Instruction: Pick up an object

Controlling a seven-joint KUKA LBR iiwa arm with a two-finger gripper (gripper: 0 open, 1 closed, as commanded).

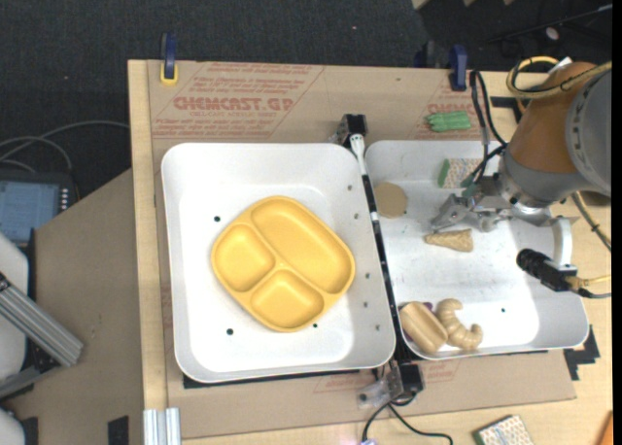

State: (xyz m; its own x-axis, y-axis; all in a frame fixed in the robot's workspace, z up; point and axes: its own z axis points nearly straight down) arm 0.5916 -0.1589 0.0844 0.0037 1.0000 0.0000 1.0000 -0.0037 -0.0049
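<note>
The tool (455,215) hangs low in the right bin (544,322), fingers spread apart and clasping nothing, tips just above a tan wedge-shaped piece (450,238). A yellow divided tray (282,262) lies in the left bin (194,181). The brown tabletop (243,93) stands on dark carpet (97,6).

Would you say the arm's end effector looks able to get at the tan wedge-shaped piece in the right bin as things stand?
Probably yes: the end effector hovers just above the tan wedge in the right bin, and nothing lies over or against it.
</note>
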